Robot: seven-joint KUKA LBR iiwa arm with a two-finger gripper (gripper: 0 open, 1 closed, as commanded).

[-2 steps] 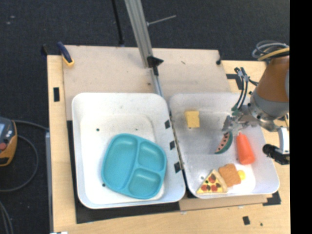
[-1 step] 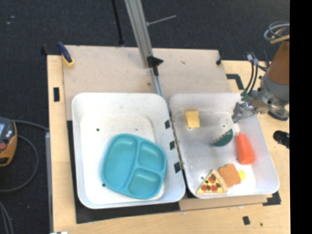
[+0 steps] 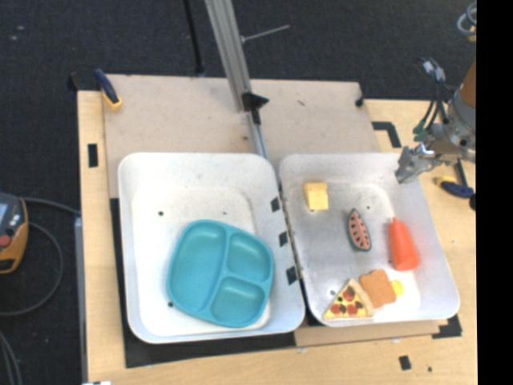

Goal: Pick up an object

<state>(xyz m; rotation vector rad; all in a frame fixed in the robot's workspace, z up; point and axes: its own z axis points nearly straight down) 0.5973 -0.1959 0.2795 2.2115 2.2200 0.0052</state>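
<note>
Camera view is showing the pincer (image 3: 410,167) hovering at the right bin's (image 3: 321,175) far right corner (whether spread or pressed together, I cannot tell), while a cheese cube (image 3: 317,196), watermelon slice (image 3: 358,230) and carrot (image 3: 403,245) are lying inside that bin.

A slanted aluminium post (image 3: 231,50) rises behind the bench (image 3: 184,119), with what looks like a blue-handled clamp (image 3: 107,88) at its far-left corner.

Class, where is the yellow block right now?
The yellow block lies in the right bin, near its upper-left corner, left of the watermelon slice.
</note>
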